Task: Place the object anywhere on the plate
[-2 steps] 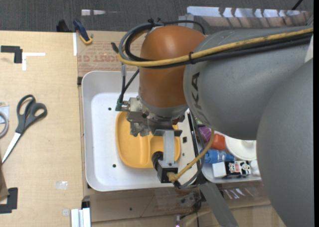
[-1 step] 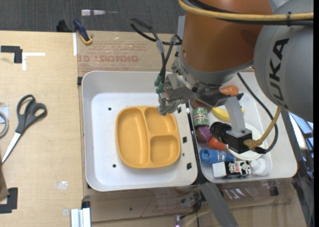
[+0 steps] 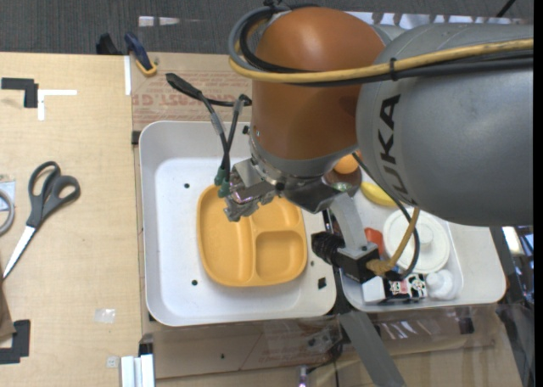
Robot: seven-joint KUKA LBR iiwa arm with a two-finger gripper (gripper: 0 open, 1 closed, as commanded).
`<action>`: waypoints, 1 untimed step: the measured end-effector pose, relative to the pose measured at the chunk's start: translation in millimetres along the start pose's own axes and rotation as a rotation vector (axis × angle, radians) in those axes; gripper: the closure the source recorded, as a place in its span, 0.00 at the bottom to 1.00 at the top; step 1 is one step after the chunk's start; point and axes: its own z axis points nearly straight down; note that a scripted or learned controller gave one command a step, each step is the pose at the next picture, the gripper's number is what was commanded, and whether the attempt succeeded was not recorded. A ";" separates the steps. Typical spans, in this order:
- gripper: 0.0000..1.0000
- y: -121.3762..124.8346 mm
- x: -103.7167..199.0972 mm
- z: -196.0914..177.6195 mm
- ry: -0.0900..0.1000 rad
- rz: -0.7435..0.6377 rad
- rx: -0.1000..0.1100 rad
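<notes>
I'm looking down through one fixed camera above the bench (image 3: 68, 207), tilting at a slant so both bins are lying across the frame. The arm (image 3: 441, 122) is reaching in from the right, bulking close under the lens and covering much of the right bin (image 3: 475, 283).

The grey arm (image 3: 450, 122) bears black letters "KUKA", partly cut off by its curve.

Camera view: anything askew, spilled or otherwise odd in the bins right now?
Nothing spilled or damaged. The yellow divided plate sits flat in the left bin, slightly turned against its walls. The gripper hangs over the plate's upper left corner. The right bin holds mixed items, partly hidden by the arm.
</notes>
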 end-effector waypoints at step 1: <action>1.00 -13.3 -35.8 1.6 0.001 -0.349 -0.003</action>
